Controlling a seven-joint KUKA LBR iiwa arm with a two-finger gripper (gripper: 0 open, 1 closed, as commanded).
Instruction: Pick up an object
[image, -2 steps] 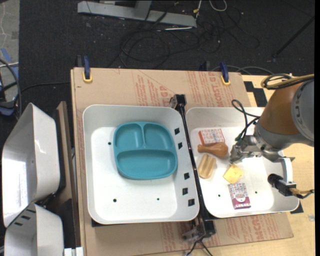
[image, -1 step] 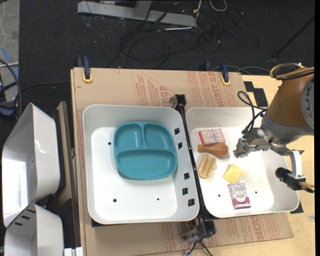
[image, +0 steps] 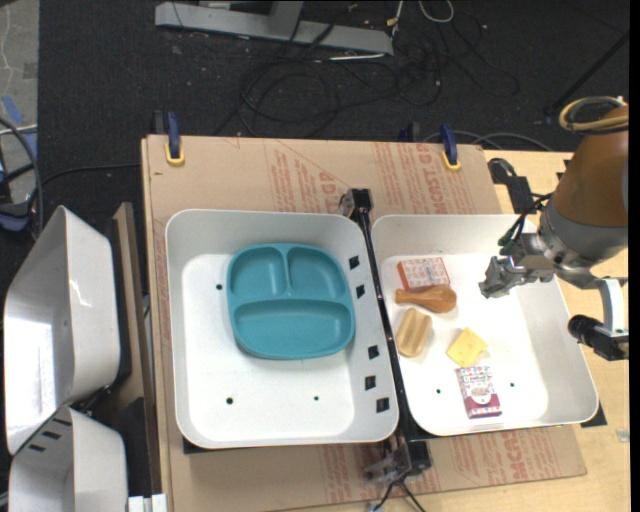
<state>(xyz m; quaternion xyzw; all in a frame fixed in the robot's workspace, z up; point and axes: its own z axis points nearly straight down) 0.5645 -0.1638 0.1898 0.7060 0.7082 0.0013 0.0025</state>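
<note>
Five small things lie loose in the right bin (image: 560, 400), any of which would do for my pick. A pink-and-white packet (image: 423, 271) sits nearest the far wall, with a brown drumstick-shaped toy (image: 428, 296) just in front of it, the two almost touching. Below them a tan bread-like piece (image: 414, 332) lies close to the divider between the bins, a yellow wedge (image: 466, 347) sits near it toward the middle, and a second small packet (image: 479, 390) rests closest to the near wall. They are scattered flat with gaps between most of them, which I judge leaves room to come down on one alone; the wedge looks the least crowded.

My pincer (image: 497, 277) hangs over the right bin's far half, to the right of the pink packet, with nothing between its fingers that I can see; whether it is open or closed I cannot tell.

The left bin (image: 200, 400) holds a teal divided plate (image: 291, 302), lying flat. Both bins sit on the cardboard-covered worktop (image: 250, 170).
</note>
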